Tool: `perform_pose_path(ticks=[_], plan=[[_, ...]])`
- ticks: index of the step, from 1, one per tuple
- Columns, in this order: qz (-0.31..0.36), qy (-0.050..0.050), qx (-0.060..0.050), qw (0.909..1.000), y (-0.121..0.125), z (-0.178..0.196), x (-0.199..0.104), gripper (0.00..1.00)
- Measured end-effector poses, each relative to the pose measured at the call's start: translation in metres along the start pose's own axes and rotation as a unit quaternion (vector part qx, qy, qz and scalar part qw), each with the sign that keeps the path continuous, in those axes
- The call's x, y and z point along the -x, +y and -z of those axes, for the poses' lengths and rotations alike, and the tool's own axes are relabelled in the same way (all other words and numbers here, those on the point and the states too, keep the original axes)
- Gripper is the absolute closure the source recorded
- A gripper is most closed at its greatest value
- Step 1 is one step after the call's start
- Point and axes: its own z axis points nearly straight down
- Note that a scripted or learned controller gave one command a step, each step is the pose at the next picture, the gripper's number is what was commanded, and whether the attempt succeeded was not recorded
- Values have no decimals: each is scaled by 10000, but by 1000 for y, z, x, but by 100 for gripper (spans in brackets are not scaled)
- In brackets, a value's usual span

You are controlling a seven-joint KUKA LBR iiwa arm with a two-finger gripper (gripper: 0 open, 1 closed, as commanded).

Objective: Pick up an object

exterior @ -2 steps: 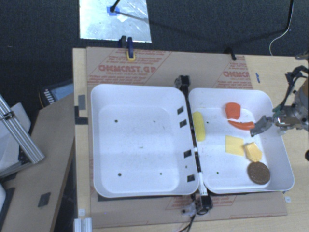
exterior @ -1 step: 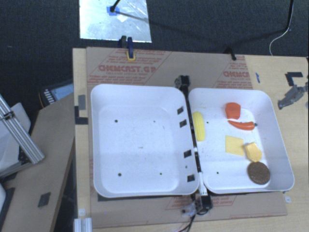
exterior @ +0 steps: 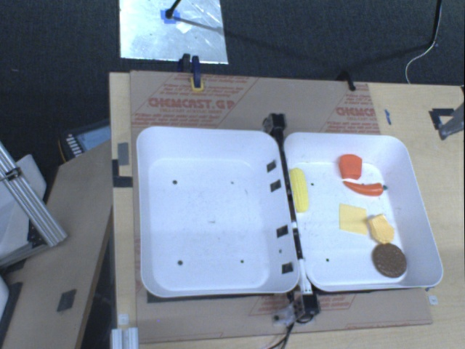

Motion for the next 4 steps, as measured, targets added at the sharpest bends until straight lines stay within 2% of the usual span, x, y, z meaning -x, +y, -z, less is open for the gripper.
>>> perform_pose_path(ticks=[1,2,3,4], plan=[[-6,8,-32,10000,1,59,0,0],[-30,16,-55,10000,-33,73,-1,0],[-5,8,-35,10000,-31,83,-1,100],[-32,9,-67,10000,44,68,28,100]])
